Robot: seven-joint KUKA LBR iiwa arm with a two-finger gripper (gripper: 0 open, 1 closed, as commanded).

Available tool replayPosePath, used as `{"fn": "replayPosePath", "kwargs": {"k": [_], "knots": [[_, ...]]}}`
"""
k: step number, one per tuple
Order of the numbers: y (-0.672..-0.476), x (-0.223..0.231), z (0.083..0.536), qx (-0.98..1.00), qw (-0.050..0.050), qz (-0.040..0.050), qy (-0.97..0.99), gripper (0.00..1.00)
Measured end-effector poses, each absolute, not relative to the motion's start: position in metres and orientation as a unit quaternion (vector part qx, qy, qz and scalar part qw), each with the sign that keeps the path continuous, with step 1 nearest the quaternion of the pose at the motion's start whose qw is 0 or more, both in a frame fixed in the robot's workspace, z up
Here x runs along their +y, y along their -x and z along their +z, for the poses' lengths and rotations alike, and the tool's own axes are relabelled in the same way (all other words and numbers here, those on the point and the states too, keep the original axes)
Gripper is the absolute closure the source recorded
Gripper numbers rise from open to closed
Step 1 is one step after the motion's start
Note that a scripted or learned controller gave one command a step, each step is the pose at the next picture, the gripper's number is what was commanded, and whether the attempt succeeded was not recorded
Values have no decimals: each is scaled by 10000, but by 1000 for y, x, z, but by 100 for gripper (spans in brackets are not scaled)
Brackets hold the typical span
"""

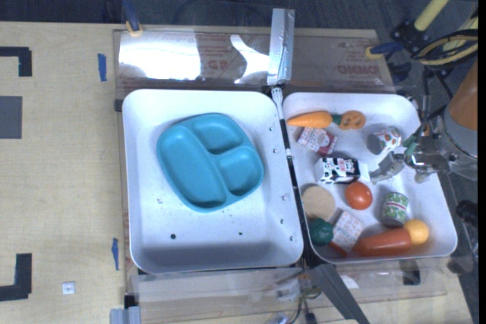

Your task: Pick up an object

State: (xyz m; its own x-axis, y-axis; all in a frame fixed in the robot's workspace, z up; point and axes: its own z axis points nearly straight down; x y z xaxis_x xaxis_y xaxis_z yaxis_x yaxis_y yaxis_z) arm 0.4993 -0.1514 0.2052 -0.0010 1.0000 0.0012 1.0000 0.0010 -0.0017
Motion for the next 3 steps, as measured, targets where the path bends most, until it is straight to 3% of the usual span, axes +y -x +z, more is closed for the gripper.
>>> {"fn": "replayPosePath", "kwargs": {"k": [1, 2, 3], "knots": [[-501, -195, 95, -6960, -12, -10, 7181, 0], [-500, -195, 104, -6947, -14, -7, 7193, 100], [-561, -164, 205, -6699, -31, -28, 7424, 100]]}}
